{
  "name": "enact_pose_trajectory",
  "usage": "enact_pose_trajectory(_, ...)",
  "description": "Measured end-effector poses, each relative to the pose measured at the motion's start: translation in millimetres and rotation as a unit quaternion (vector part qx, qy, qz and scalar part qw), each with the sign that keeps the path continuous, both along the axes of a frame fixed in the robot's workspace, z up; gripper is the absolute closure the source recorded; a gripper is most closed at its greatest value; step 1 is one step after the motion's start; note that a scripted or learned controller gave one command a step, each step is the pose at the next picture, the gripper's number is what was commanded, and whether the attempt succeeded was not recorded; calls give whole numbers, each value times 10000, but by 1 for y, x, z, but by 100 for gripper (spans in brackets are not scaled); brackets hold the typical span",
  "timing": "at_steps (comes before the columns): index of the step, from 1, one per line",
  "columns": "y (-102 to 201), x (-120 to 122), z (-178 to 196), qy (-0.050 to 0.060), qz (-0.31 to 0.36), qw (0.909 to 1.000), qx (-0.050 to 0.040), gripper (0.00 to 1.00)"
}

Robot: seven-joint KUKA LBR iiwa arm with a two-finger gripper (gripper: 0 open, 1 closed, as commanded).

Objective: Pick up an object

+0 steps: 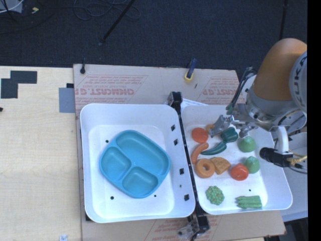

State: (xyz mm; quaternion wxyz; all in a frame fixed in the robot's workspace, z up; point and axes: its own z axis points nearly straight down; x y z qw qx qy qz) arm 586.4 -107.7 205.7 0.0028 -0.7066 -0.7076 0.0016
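Gripper (228,127) fingers, whose spread I cannot tell, are hovering over the right bin (281,192) just above a dark green toy (230,134).

Two white bins sit side by side. The left bin (95,119) holds one blue divided plate (134,162). The right bin (281,195) holds about ten toy foods — two red (199,134), roughly six green (214,195), and two orange, the doughnut (204,167) at nine o'clock.
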Motion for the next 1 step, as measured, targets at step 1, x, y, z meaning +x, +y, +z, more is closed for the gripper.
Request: enact_pose_trajectory(1,2,3,-66,29,0,10000,5,0)
